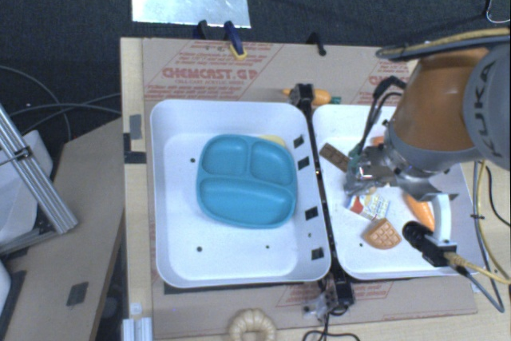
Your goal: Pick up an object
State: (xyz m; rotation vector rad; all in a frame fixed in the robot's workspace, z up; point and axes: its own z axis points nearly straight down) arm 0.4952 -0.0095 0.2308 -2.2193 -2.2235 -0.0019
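2 white bins, 1 blue plate

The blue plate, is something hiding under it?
A bit of something yellow peeks from behind the blue plate at its far edge, inside the left bin. The plate covers the rest, so what it is stays unknown.

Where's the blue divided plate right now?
The blue divided plate lies in the left bin, near its middle, left of the divider between the bins.
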